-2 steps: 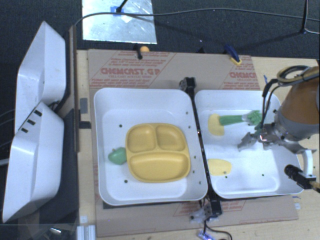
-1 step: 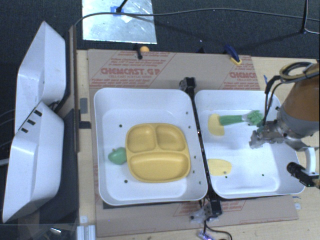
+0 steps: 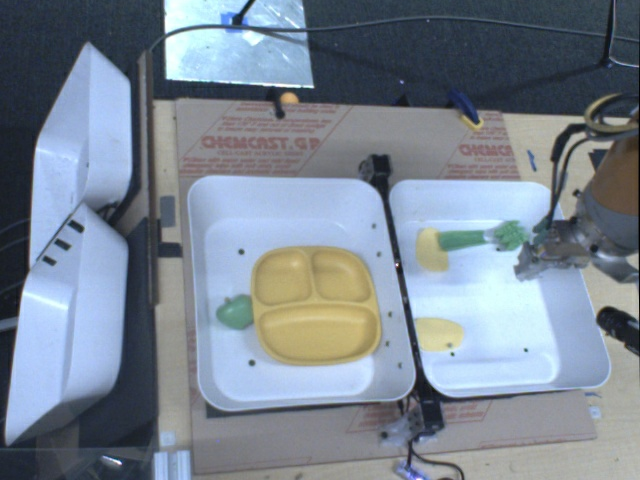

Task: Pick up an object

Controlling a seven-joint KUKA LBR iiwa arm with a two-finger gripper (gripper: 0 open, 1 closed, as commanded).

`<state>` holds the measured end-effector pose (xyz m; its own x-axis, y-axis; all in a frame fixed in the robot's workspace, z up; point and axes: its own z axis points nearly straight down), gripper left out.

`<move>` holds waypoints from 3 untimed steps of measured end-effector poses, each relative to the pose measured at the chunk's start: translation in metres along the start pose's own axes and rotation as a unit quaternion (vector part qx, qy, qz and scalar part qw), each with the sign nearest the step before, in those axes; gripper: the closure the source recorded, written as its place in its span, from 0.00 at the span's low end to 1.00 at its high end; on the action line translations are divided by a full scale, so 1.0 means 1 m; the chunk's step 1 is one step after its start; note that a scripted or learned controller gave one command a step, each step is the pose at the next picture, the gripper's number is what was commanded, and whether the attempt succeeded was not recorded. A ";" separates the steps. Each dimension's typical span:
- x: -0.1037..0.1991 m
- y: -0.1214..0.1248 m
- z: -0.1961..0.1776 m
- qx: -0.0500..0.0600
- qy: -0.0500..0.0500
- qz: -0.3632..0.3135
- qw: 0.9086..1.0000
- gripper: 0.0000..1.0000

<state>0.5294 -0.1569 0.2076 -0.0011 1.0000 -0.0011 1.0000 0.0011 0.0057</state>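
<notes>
Lying in the right bin [image 3: 570,368]: green brush [image 3: 478,237] (slim handle, bristly head) near gripper [image 3: 537,258], jaw state indiscernible.

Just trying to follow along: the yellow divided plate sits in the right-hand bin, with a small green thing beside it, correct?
Not quite. The camera view shows the yellow divided plate in the left bin, not the right. The small green thing does lie beside it, at its left edge.
</notes>
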 end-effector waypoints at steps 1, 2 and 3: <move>0.000 0.001 -0.053 0.000 0.000 0.000 1.000 1.00; 0.052 0.008 -0.037 0.003 0.001 -0.002 1.000 1.00; 0.104 0.008 -0.036 0.002 0.001 -0.002 1.000 1.00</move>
<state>0.5369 -0.0529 0.2438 -0.0051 1.0000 0.0011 1.0000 0.0051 0.0009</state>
